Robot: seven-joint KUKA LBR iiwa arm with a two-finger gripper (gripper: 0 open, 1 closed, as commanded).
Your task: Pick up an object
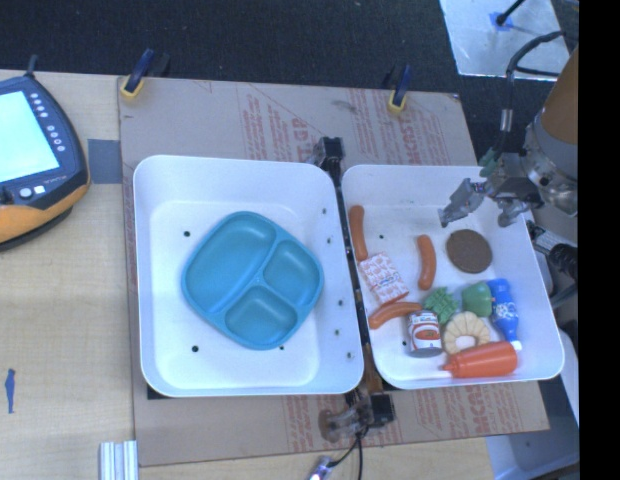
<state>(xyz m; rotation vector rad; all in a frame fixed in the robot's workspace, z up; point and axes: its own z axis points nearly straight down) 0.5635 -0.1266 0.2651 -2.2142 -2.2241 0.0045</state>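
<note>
Camera view has my gripper point(484, 202) hanging over the right bin point(395, 183) at about two o'clock in the frame, its two fingers spread apart with nothing between them. The nearest candidate is the brown patty point(470, 251), lying flat on the bin floor just toward six o'clock from the fingertips and apart from them. Toward nine o'clock of the patty sits an upright sausage point(426, 261), and beyond it a longer sausage point(357, 232) close to the bin's left wall. The rest is crowded toward five o'clock: a red-and-white packet point(382, 278), a small can point(424, 333), a green toy point(442, 304), a blue bottle point(503, 308) and an orange bottle point(483, 361), several of them touching. The left bin point(150, 268) carries a blue divided plate point(253, 279) at its centre. My worry is the patty itself: it is thin and flat, so I judge the fingers could close above it or skid across its top and come up with nothing. Aiming instead into the cluster risks pinching two pieces at once or nudging neighbours aside, and a descent near the right wall could catch the rim.
</note>
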